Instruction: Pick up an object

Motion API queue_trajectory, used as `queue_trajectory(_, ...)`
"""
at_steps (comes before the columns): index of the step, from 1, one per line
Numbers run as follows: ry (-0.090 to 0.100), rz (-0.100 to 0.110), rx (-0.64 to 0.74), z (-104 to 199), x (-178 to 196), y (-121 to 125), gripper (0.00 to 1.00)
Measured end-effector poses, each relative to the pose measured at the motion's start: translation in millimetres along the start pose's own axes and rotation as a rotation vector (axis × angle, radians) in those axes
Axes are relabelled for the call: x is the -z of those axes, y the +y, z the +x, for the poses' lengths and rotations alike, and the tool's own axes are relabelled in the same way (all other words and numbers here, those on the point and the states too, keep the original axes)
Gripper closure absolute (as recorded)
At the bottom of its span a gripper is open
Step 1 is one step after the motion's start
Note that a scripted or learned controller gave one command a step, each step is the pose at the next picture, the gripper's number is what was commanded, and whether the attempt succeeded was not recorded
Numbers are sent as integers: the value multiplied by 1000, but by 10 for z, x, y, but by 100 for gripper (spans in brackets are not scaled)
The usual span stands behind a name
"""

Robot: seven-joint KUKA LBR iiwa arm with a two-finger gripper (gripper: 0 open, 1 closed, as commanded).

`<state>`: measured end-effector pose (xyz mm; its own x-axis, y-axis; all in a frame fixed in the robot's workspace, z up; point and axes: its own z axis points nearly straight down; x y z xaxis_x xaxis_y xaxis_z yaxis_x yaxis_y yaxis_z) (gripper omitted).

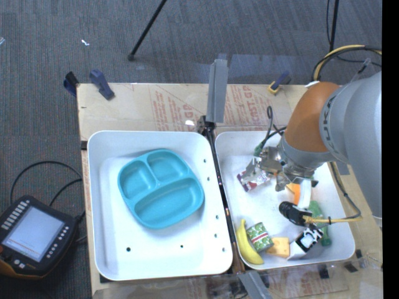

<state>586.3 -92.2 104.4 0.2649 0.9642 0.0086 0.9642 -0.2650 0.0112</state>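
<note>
Gripper (269, 169) low in the right bin (234, 143), reaching for a pick.
Whether it is open or closed I cannot tell; a crumpled packet (251, 178) lies just beside it, so next likely needs a firm close, then lift.

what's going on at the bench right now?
The grey KUKA arm with the orange band reaches in from the right over the right white bin, its two-finger gripper low beside a crumpled silver and red wrapper. Nothing is visibly between its fingers. Nearer the front of that bin lie a yellow banana, a small green and white can and a yellow cheese wedge. The left white bin holds a blue divided plastic plate.
</note>
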Motion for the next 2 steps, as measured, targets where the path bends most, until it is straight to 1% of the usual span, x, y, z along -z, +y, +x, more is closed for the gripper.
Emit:
queue_trajectory(1, -6, 15, 276, -433, 774, 18, 0)
queue_trajectory(2, -5, 16, 466, 243, 812, 192, 0)
